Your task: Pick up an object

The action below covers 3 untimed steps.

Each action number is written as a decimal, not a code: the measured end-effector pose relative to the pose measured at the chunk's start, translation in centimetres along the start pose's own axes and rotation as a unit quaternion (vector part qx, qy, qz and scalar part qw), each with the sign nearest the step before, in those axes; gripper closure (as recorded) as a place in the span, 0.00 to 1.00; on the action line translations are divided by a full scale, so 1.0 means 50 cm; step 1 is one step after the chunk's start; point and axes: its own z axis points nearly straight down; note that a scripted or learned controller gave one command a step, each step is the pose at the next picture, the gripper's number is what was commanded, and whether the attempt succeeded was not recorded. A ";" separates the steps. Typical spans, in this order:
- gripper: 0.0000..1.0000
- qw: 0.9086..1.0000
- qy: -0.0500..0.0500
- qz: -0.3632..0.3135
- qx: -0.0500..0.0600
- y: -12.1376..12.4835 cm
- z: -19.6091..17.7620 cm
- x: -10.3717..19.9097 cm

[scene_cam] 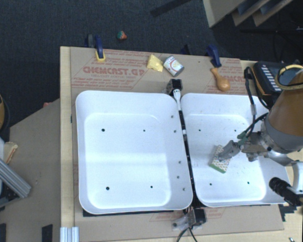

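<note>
1. The gripper (229,150) sits in the right bin (212,113), toward that bin's 4 o'clock, reaching in from 3 o'clock. Its tip meets the top edge of a small flat speckled object (220,159); whether it is clamped on the object, open, or merely touching it, I cannot tell, since the tip is dark and small in the camera view.
2. The speckled object lies tilted, its green lower edge pointing to 7 o'clock, on the bin floor between the bin's centre and its 5 o'clock corner.
3. Risk: the object looks thin and flat, so a shallow bite on one edge would probably let it pivot or slip free as the arm lifts.
4. Risk: a press from above could simply push it along the smooth floor toward 9 o'clock.
5. The left bin (91,115) lies at 9 o'clock; a yellow piece (155,63), a small box (173,66) and a wooden item (221,81) rest on the desk (113,71) at 12 o'clock, well apart from the gripper.
</note>
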 end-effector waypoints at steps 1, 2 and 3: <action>0.00 1.000 -0.003 -0.001 -0.005 0.143 0.225 0.017; 1.00 1.000 -0.005 0.001 -0.010 0.146 0.186 0.011; 1.00 1.000 0.000 -0.005 -0.010 0.340 0.004 0.143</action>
